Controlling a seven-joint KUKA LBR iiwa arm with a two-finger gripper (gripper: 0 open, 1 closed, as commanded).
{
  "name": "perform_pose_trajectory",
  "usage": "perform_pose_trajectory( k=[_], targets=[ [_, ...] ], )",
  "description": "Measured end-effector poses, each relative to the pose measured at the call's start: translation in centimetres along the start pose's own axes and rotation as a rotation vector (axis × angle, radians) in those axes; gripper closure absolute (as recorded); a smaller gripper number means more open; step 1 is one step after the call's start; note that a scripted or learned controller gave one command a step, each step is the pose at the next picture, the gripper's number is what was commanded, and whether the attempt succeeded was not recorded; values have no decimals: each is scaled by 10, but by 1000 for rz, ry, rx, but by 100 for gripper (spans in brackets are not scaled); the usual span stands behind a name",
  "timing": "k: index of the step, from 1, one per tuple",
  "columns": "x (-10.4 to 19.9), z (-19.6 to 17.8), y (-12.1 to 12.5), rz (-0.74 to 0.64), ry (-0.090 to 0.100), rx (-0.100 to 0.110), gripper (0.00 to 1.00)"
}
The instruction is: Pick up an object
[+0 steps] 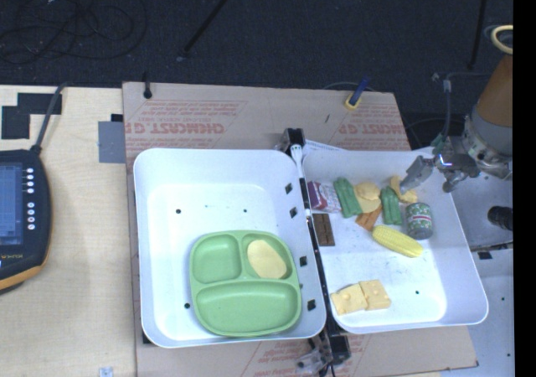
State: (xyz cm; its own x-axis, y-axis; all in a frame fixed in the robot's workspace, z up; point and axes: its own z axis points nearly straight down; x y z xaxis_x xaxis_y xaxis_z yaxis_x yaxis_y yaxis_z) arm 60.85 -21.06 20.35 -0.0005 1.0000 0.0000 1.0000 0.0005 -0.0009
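Gripper: we see the metal two-finger gripper over the right white bin's far right edge; fingers apart, holding nothing.
Objects: our nearest, small green-labelled can and yellow plastic corn cob, lie just below it.

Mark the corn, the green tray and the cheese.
corn (397,241): camera view, middle of the cob, in the right bin.
green tray (243,300): camera view, floor of its large front compartment, in the left bin.
cheese (361,296): camera view, centre of the yellow blocks.
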Motion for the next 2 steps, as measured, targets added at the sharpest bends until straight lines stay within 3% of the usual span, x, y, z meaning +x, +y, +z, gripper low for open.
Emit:
perform_pose_trajectory(
  k=[1,2],
  targets=[
    [47,100,16,0,-4,-9,0],
    [55,110,-23,-2,-5,-13,0]
  ],
)
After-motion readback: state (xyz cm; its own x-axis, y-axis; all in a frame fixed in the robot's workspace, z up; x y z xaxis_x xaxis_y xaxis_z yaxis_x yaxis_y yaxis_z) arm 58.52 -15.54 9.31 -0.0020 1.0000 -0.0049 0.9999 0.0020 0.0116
